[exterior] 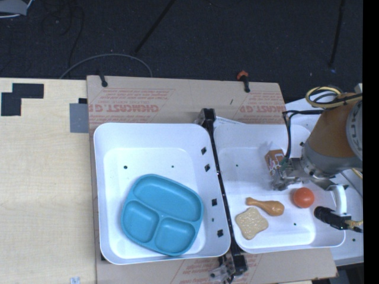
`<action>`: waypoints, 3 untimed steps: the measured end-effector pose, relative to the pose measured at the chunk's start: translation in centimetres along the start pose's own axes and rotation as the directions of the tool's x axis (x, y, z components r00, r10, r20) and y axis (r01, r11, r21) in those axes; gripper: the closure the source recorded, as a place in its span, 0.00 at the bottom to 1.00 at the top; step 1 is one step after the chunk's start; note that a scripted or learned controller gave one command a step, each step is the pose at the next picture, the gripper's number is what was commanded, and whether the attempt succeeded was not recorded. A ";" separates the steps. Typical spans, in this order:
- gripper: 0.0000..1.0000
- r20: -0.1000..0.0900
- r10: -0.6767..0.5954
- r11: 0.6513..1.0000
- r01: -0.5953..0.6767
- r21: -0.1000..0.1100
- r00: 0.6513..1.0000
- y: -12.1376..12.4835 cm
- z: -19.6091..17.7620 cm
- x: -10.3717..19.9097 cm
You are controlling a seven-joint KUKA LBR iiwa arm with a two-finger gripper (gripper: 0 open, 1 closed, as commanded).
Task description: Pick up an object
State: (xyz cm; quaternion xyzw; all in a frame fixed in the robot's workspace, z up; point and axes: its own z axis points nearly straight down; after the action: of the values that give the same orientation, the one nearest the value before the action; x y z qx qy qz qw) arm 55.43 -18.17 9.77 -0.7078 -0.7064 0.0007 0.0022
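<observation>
From above we see two shallow white bins side by side on a sheet of printed cardboard (177,102), which lies on the pale wooden bench (41,188). The left bin (148,149) holds one thing, a blue divided plate (160,215) with three compartments. It lies flat in the near half of the bin, turned a little askew.

The right bin (249,138) holds four small things. A toy chicken drumstick (266,205) lies across the middle of its floor. A slice of toy bread (251,223) lies just beside it on the near side, and we cannot tell whether the two touch. A red toy tomato (304,197) sits to the right of the drumstick, apart from it. A small brown object (274,158), too blurred for us to name, sits farther back.

The arm (331,141) reaches in from the right, and its gripper (280,181) is low over the right bin's floor. We cannot tell whether the gripper is open or closed, and we see nothing held in it. The brown object lies just behind the gripper, very near its tip. The drumstick lies just in front of it, and the tomato sits close on its right
</observation>
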 end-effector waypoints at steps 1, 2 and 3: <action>1.00 0.003 -0.003 1.000 0.003 -0.006 1.000 0.0 -6.3 0.0; 1.00 0.002 -0.004 1.000 0.004 -0.006 1.000 0.0 -10.6 0.4; 1.00 0.002 -0.004 1.000 0.004 -0.005 1.000 0.0 -13.9 0.3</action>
State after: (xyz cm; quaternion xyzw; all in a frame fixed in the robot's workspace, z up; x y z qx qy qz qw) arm 55.50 -17.88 23.64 -0.7065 -0.7077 -0.0003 -0.0004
